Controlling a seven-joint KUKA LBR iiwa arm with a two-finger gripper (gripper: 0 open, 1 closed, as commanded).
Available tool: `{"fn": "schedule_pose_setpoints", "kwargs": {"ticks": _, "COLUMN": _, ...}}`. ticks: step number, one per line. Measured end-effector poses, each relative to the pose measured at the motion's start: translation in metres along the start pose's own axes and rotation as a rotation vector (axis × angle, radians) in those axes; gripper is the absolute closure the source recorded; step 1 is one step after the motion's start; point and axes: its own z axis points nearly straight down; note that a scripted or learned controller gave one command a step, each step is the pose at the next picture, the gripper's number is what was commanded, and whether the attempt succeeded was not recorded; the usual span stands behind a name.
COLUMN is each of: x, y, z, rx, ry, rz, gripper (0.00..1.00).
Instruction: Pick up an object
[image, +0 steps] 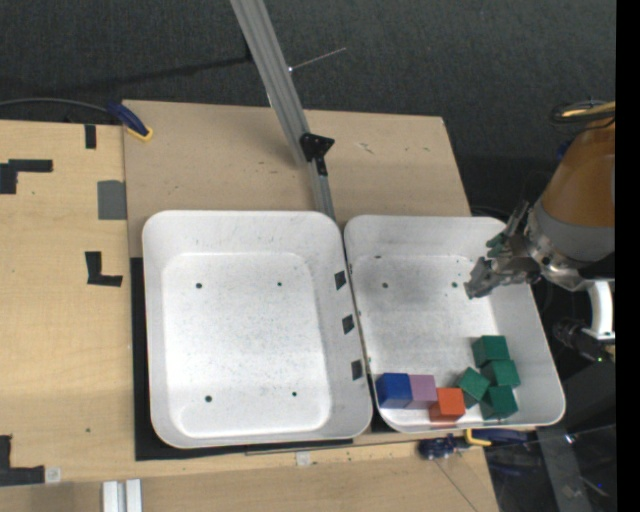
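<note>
Hovering jaws (478, 283), blocks (492, 375) well below, apart

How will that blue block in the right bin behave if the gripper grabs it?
The blue block looks cube-shaped and rigid, so it should sit flat rather than roll. It touches the purple block and lies near the bin wall, so finger room may be tight.

Arm (582, 200): orange band above a grey wrist, dark metal gripper (480, 280), at frame right.
</note>
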Motion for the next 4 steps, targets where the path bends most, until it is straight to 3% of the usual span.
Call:
{"fn": "schedule_pose_setpoints", "kwargs": {"ticks": 1, "x": -0.005, "y": 0.000, "z": -0.044, "rx": 0.002, "ry": 0.000, "rz": 0.001, "gripper": 1.00}}
{"fn": "schedule_pose_setpoints", "kwargs": {"ticks": 3, "x": 0.093, "y": 0.022, "z": -0.044, "rx": 0.006, "ry": 0.004, "rz": -0.005, "gripper": 1.00}}
{"fn": "schedule_pose_setpoints", "kwargs": {"ticks": 4, "x": 0.143, "y": 0.047, "z": -0.044, "rx": 0.006, "ry": 0.003, "rz": -0.005, "gripper": 1.00}}
